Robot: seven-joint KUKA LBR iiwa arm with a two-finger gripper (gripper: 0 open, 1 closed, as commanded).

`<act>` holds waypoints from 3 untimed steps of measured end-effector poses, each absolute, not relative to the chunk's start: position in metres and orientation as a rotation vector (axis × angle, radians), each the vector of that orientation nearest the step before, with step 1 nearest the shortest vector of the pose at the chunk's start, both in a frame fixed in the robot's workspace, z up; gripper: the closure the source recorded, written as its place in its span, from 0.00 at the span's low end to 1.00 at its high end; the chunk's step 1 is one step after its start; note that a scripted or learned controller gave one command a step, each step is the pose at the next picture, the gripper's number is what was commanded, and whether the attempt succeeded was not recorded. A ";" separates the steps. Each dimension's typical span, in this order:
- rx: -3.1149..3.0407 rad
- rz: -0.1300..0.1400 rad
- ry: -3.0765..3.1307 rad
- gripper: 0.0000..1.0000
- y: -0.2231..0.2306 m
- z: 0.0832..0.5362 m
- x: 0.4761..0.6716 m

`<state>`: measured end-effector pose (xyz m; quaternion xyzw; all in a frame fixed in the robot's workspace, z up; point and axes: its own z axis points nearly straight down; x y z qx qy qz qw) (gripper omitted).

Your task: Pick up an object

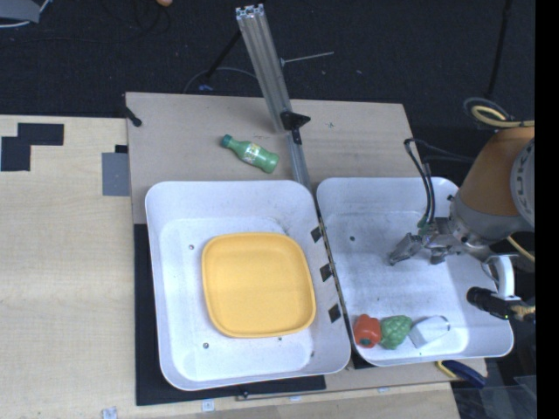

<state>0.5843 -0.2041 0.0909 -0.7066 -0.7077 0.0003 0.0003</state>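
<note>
Below, we see two shallow white bins side by side on the table [367,133]. We note that the left bin [166,234] carries a square yellow plate [258,284] with rounded corners, lying flat near its middle. The right bin [367,208] holds three small things huddled at its near edge: a red pepper-shaped toy [367,330], touching a green knobbly toy [396,331] to its right, and just beside that a white, blocky piece [430,330] that blends with the bin floor. We take these as the candidate objects for picking; all three rest on the bin floor, apart from the arm. We find the end effector [410,250] over the middle of the right bin, reaching in from the right beneath the orange band [493,177], well apart from the three toys. Its dark fingers point left with nothing visible between them; whether they are spread or closed we cannot tell. A green bottle [250,153] lies on its side on the table behind the left bin.
</note>
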 end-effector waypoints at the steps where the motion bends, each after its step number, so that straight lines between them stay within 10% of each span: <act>1: -2.221 0.000 -2.223 1.00 -0.205 0.102 0.584; 3: -2.225 -0.004 -2.224 1.00 -0.198 0.204 0.580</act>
